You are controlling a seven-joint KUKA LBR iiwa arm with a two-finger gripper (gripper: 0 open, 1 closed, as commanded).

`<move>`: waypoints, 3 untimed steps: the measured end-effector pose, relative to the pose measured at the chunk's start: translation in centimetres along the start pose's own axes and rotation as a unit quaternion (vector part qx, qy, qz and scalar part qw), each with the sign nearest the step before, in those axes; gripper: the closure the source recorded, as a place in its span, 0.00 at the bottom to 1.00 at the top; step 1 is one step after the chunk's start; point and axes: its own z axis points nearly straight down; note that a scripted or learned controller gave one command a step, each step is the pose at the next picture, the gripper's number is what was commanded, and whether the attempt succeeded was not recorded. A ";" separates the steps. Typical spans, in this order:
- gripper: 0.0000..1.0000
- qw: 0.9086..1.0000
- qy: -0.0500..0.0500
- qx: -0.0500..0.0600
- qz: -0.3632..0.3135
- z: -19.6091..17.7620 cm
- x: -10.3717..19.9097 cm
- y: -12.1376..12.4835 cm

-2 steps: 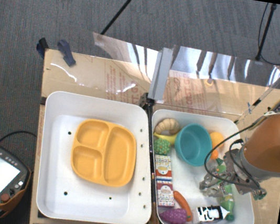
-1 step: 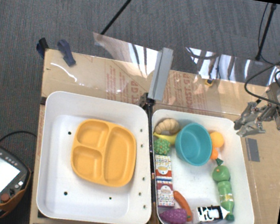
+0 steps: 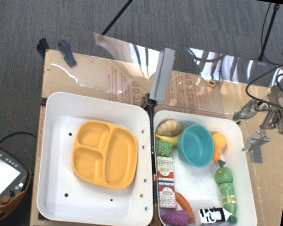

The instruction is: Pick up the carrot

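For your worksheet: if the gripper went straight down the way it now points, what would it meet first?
Most likely the right rim of the right bin, or the bench just outside it. The gripper hangs near that edge, far from the carrot at the bin's front. Depth is hard to judge from this slanted view.

— Where does the camera sit?

— Fixed above the table (image 3: 110,77), looking down at a slant. Carpeted floor fills the upper part of the frame.

— How near?

— Far enough to take in both white bins whole: the left bin (image 3: 54,122) at centre left, the right bin (image 3: 249,192) at centre right.

— And the arm?

— It enters at the upper right edge of the frame.
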 end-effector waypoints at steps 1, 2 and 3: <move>0.00 0.998 -0.002 0.001 0.056 14.0 -1.2 -0.1; 0.00 0.999 0.003 -0.001 0.042 18.3 -1.2 0.0; 1.00 0.999 -0.002 0.000 0.043 16.9 -1.5 -0.1</move>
